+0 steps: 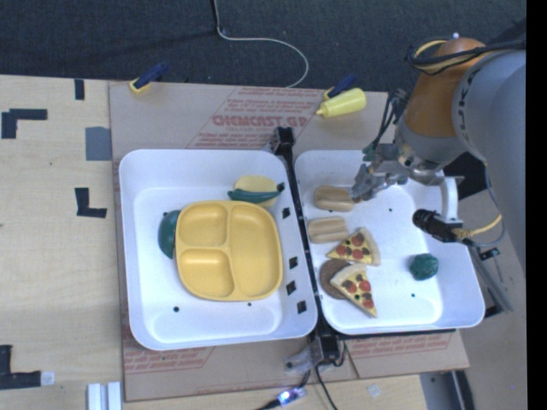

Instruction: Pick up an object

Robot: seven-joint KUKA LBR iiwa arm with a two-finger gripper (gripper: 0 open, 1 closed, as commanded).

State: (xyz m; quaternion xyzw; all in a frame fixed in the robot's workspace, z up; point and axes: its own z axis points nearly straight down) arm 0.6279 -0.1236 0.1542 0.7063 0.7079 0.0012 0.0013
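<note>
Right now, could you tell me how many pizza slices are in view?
2, both in the right bin: one pizza slice mid-bin, another pizza slice just below it, nearer the front edge.

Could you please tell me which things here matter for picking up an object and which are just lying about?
Job in hand: gripper; tan bread roll right by it; second roll; two pizza slices; green lump.

Lying about: yellow divided plate in the left bin; yellow clamps.
</note>
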